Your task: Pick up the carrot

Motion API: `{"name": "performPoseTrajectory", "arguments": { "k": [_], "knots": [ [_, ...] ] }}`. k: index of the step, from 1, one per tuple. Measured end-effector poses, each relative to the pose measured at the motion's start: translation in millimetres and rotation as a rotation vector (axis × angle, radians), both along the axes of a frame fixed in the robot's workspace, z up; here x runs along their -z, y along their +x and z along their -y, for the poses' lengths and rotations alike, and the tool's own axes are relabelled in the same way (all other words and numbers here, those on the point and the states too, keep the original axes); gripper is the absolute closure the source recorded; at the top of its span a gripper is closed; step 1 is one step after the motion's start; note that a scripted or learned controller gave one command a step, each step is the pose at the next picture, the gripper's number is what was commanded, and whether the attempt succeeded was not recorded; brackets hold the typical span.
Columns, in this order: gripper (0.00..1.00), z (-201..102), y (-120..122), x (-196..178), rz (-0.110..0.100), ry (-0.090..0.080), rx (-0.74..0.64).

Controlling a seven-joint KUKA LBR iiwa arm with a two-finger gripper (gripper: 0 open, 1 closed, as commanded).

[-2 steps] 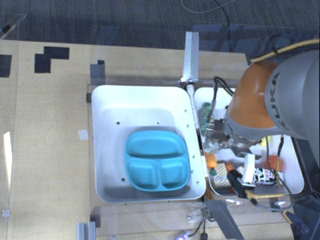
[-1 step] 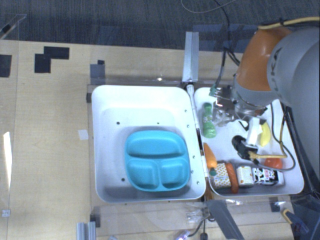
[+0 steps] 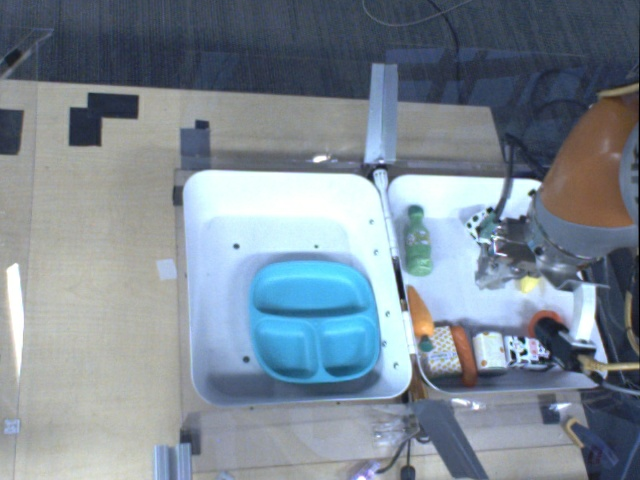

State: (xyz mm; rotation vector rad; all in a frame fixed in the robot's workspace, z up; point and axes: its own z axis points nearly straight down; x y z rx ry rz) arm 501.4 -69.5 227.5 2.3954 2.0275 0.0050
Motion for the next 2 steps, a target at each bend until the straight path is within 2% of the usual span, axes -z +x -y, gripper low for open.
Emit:
{"name": "performPoseTrajectory", "arguments": {
  "k": [1, 2],
  "knots": [
    [1.00, -75.0, -8.8, 3.1, -0.002, 0.001, 0.070],
    [0.00, -75.0, -8.8, 3.0, -0.002, 0.001, 0.070]
  ]
}}
